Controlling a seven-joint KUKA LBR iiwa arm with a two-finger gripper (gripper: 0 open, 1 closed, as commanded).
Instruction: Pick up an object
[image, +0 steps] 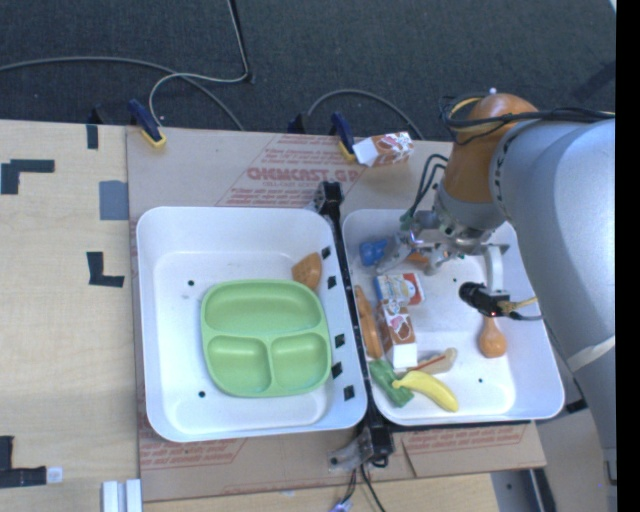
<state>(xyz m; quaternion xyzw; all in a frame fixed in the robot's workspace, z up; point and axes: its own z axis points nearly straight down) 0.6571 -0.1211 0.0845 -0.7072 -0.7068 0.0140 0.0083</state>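
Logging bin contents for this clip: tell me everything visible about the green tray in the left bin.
The green tray is a pale green, matte, plastic-looking divided plate with rounded corners: one wide compartment along the far side and two smaller ones on the near side. It lies flat, right side up, on the floor of the left bin, about central. Its compartments hold nothing. A small orange object sits just off its far right corner; contact is unclear.

You're looking at a robotics lab bench: white bins (160, 300) sitting on cardboard sheeting (270, 175) held by clamps (147, 122), cables (215, 85) trailing over dark carpet, tape marks (100, 268) showing left.
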